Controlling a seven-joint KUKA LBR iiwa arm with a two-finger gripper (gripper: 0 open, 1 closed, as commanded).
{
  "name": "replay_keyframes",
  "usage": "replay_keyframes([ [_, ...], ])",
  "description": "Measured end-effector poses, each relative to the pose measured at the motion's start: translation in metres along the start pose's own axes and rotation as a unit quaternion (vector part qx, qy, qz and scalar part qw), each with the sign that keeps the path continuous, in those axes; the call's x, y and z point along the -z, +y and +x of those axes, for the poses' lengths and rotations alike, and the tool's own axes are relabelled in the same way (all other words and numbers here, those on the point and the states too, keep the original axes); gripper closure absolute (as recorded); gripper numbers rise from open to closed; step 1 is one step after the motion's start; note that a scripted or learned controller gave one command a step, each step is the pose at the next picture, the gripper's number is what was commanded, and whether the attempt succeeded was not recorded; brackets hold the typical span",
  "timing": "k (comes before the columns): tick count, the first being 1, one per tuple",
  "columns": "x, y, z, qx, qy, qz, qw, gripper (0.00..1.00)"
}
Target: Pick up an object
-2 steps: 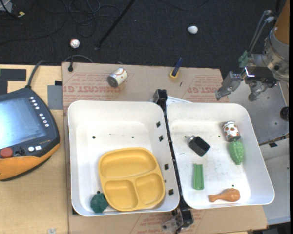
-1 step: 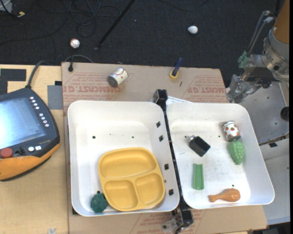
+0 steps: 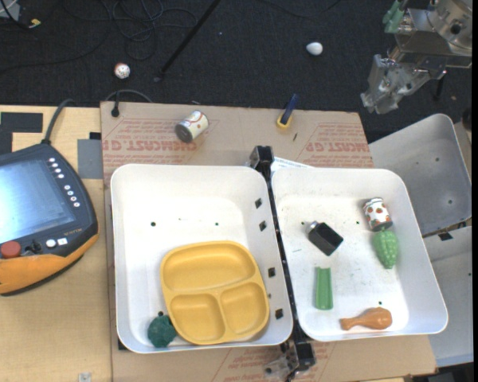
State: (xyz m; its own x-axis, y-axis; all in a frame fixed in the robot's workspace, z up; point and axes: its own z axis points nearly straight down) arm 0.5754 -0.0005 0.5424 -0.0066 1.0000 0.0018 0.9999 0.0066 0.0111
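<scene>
Your gripper [image 3: 380, 94] hangs high beyond the right bin [image 3: 418, 213], well clear of everything; I cannot tell its opening. 5 candidates lie loosely spread there, the black block [image 3: 325, 238] central, so approach looks easy.

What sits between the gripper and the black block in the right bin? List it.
Nothing visible does. The gripper hangs beyond the far right corner of the right bin, above the dark floor. The black block lies in the open on the bin floor, apart from the green stick and the small can.
</scene>
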Motion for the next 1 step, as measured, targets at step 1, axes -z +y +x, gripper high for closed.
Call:
replay_keyframes([
  [1,-0.0964,-0.095,0.0491,-0.001,-0.001,0.013,0.9999,1.0],
])
